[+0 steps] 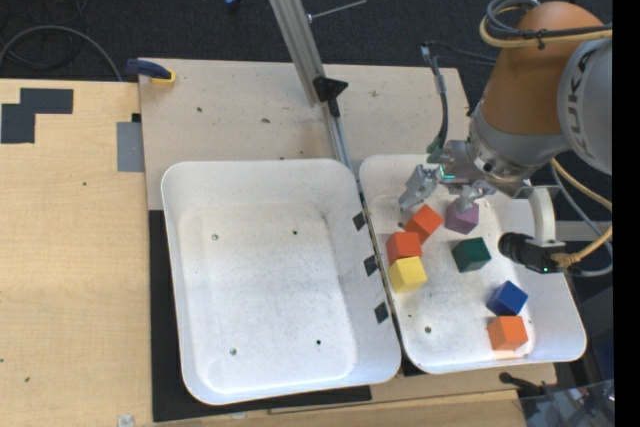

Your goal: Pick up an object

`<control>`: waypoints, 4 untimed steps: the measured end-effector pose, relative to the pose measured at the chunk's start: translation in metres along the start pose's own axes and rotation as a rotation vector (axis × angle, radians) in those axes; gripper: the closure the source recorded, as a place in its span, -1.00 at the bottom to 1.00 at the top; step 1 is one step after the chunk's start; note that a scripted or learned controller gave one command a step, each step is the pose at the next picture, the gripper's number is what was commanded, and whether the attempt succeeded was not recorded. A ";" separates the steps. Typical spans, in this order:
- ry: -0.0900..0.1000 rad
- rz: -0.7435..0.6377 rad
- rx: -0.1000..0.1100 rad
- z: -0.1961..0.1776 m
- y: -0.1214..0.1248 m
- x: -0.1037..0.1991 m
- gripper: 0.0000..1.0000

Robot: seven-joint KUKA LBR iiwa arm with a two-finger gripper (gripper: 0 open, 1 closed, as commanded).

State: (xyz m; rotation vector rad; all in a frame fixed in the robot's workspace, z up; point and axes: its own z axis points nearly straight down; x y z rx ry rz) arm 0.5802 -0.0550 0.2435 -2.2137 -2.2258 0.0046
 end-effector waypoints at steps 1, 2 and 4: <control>0.000 -0.002 0.000 0.000 0.000 0.000 -1.00; 0.000 -0.002 0.000 0.000 0.000 0.001 -1.00; -0.001 0.003 -0.002 0.016 0.027 0.012 -1.00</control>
